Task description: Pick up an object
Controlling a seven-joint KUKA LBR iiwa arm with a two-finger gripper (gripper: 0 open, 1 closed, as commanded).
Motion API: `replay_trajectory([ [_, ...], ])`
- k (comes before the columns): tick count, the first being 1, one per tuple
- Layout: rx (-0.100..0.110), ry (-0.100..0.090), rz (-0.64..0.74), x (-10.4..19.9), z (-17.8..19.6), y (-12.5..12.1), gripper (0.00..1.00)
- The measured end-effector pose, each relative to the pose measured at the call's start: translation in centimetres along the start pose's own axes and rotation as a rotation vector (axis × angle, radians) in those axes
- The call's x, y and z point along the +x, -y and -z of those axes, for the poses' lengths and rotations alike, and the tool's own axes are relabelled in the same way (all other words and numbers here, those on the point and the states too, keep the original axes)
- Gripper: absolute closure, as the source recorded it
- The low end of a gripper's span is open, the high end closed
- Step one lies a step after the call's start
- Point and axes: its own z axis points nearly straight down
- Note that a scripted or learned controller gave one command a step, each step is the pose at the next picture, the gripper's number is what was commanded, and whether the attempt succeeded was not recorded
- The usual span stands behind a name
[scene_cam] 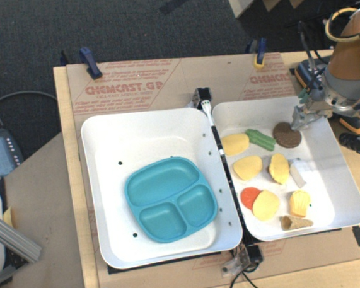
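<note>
On the left, a white bin (101, 179) sits on the counter (73, 150). A blue tray (171, 198) with 3 parts lies in it, a bit tilted.

Just beside it on the right is a second white bin (336, 188) full of toy food. Near its left wall lie a yellow piece (235, 144), another yellow piece (247, 166) below it, and a red piece (250, 196) touching a round yellow piece (266, 205). A green piece (260, 139) lies slanted by the top yellow one. Farther right are a brown round cookie (287, 135), a yellow slice (279, 168), a small white block (296, 174), a yellow corn piece (300, 203) and a tan bit (294, 223) at the front.

The arm (348, 60) comes in from the right, bent down over the bin's far right corner. Its pincer (304, 119) hangs just beside the cookie's right side. I cannot tell if it grips or is let go.
</note>
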Motion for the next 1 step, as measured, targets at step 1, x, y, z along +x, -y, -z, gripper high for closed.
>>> replay_trajectory([
  [1, -0.003, 0.002, 0.001, -0.02, 1.06, -0.07, 1.00],
])
